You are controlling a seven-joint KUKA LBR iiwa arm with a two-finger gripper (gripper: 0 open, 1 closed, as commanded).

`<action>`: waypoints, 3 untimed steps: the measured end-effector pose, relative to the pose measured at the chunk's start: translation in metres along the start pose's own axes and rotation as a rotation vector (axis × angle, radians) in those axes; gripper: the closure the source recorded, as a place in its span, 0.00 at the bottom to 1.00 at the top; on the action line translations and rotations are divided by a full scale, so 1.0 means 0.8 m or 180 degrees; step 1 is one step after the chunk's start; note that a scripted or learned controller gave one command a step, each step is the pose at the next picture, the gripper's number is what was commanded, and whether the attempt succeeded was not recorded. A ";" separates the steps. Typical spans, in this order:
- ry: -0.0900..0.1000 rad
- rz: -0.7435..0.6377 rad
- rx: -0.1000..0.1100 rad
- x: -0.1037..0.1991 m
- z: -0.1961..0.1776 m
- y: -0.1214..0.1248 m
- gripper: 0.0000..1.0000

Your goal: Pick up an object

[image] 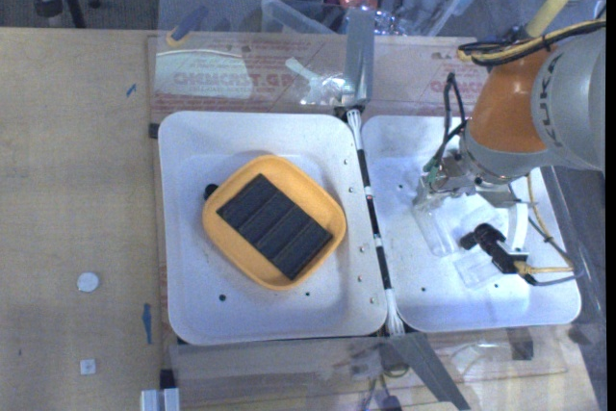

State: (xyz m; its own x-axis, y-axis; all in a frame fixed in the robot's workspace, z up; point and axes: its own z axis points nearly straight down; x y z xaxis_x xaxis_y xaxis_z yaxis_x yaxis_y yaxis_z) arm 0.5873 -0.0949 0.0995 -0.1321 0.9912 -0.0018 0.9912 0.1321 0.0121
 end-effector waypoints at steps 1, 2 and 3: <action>0.0000 -0.0001 0.0000 0.000 0.000 0.000 0.00; -0.0004 0.0004 -0.0011 -0.001 -0.012 0.001 1.00; -0.0004 0.0003 -0.0010 -0.001 -0.012 0.001 0.00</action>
State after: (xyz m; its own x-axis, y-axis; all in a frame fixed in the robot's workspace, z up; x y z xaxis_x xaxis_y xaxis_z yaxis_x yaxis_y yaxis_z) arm 0.5882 -0.0953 0.1095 -0.1310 0.9914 -0.0030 0.9913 0.1310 0.0153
